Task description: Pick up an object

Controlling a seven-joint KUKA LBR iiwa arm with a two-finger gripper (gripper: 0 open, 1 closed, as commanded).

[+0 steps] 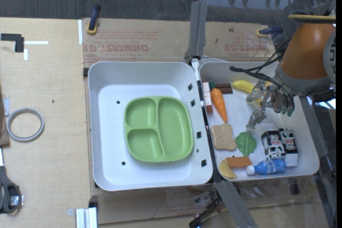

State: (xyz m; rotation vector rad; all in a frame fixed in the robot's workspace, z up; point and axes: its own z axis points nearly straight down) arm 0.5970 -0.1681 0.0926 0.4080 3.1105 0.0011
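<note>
The arm reaches in from the right and its gripper (259, 115) hangs low over the right bin (307, 168), with 2 fingers spread apart and nothing between them, so this looks like the approach before a grasp. No target is fixed by the task; the nearest candidate is the green leaf (246, 142), lying just below and slightly left of the fingertips. The slice of bread (223, 136) sits beside the leaf to its left, the carrot (218, 103) further up-left, and the banana (243, 86) above the gripper near the back wall. The next move probably calls for a short descent, centring the fingers over the leaf, then closing. The left bin (101, 115) holds a green divided plate (158, 128).
</note>
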